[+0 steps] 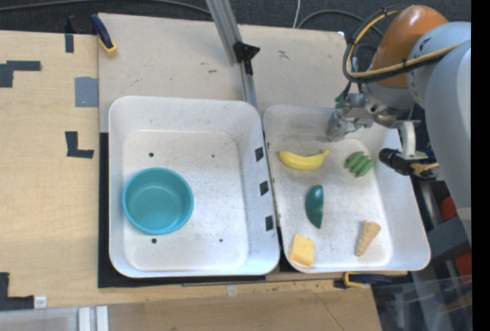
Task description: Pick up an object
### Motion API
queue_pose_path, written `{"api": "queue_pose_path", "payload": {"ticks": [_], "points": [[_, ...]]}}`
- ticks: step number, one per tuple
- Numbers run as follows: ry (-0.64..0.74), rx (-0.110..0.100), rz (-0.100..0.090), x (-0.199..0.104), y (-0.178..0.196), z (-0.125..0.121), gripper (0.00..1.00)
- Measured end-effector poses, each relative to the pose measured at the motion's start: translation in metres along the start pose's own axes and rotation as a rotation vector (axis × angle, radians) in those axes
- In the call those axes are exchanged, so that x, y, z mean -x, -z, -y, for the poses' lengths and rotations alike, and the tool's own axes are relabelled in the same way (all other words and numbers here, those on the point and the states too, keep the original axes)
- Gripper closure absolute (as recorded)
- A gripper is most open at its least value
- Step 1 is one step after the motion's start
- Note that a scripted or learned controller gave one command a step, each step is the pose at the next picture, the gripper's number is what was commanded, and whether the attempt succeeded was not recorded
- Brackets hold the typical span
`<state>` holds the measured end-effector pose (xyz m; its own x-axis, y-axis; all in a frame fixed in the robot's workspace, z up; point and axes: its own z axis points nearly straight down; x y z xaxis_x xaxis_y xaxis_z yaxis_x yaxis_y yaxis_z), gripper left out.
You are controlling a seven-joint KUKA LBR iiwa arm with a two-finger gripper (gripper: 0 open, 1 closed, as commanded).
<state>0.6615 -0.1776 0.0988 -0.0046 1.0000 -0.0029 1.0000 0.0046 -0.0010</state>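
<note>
In the right bin (398, 245) lie a yellow banana (303, 160), a green ridged vegetable (358, 163), a dark green pepper-like piece (314, 204), a yellow cheese wedge (303, 250) and a tan cone (367, 237). My gripper (341, 125) hangs over the bin's back edge, just above and right of the banana and left of the green vegetable. Nothing shows between its fingers, and I cannot make out how they stand.
A teal bowl (158, 201) sits in the left bin (191, 111) at its front left. A grey metal pole (222, 8) slants down to the divider between the bins. Cables loop behind the right bin. A yellow-blue clamp (104, 34) grips the board's back left corner.
</note>
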Motion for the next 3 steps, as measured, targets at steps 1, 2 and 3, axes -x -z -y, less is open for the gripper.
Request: {"api": "queue_pose_path", "payload": {"ticks": [1,2,3], "points": [[-0.002,0.006,-0.001,0.002,0.054,-0.011,1.00],[-0.003,0.007,-0.001,0.008,0.113,-0.006,1.00],[-0.003,0.004,-0.002,0.007,0.149,-0.007,1.00]]}}
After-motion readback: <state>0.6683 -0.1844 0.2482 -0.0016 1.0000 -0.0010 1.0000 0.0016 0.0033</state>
